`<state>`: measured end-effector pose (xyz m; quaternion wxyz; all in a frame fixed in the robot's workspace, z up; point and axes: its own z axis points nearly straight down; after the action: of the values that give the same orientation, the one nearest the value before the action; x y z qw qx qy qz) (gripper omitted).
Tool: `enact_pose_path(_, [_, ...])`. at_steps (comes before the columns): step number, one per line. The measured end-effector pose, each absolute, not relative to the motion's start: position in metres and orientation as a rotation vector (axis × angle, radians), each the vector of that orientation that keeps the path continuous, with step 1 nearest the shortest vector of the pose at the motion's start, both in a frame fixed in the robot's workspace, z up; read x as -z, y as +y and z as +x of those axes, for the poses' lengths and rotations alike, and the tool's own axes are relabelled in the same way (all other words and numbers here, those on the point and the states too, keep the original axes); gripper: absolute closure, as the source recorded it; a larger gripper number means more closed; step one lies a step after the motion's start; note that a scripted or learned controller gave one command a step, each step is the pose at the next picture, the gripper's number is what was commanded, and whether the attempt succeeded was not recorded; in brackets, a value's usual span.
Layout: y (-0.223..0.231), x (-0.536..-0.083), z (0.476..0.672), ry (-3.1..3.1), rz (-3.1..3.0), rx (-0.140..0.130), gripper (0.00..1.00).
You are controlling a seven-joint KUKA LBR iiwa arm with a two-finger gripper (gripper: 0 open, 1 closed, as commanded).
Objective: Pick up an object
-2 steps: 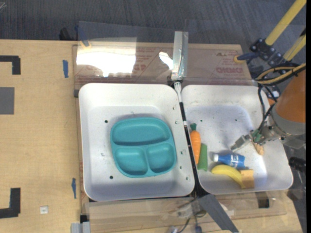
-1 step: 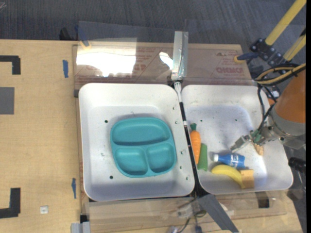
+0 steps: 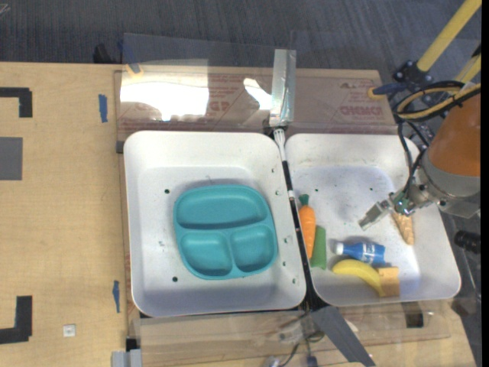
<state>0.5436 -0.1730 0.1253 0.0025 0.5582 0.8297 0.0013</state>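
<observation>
My gripper (image 3: 388, 211) hangs low over the right bin (image 3: 344, 167), near its right wall, below the orange band of the arm. A tan wedge-shaped piece (image 3: 406, 228) lies just beside it, to the lower right; I cannot tell whether they touch. Along the bin's left wall lies an orange carrot (image 3: 306, 224) with a green piece (image 3: 318, 248) next to it. Near the front edge sit a blue bottle (image 3: 362, 251), a yellow banana (image 3: 357, 271) and a small tan block (image 3: 389, 280).
The left bin (image 3: 145, 205) holds a teal divided plate (image 3: 224, 230). A clear panel (image 3: 199, 98) and a metal post (image 3: 283, 82) stand behind the bins. Yellow and black cables (image 3: 428, 98) hang at the back right.
</observation>
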Motion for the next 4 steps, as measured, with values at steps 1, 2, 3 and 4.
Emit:
enact_pose_path(1, [-0.162, -0.164, 0.511, 2.585, 1.779, -0.004, 0.00])
enact_pose_path(2, [-0.166, -0.088, 0.520, 2.726, 1.547, -0.004, 0.00])
enact_pose_path(3, [-0.124, -0.088, 0.482, 2.846, 1.314, -0.005, 0.00])
enact_pose_path(4, [-0.124, -0.100, 0.485, 2.837, 1.312, -0.011, 1.00])
